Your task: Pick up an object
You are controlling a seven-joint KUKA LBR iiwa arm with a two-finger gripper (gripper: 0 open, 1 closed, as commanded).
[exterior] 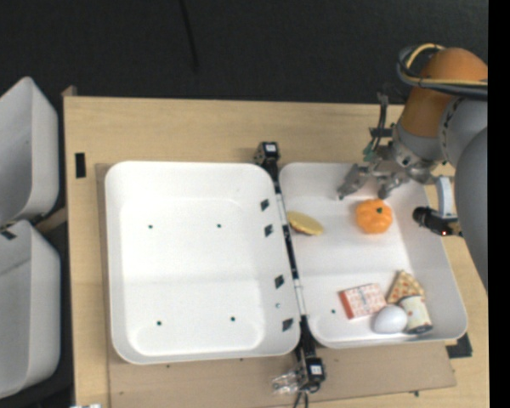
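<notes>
White bins (187, 347), two; orange fruit (374, 217), one

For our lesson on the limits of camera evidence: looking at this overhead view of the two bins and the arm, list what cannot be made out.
- Gripper: small and dark above the orange fruit; whether it is open or touching the fruit is unclear.
- Red-and-white packet: print too small to read.
- Items beside the white egg-shaped object: clustered and overlapping in the right bin, so their identity is uncertain.
- Arm: cut off by the right edge.
</notes>
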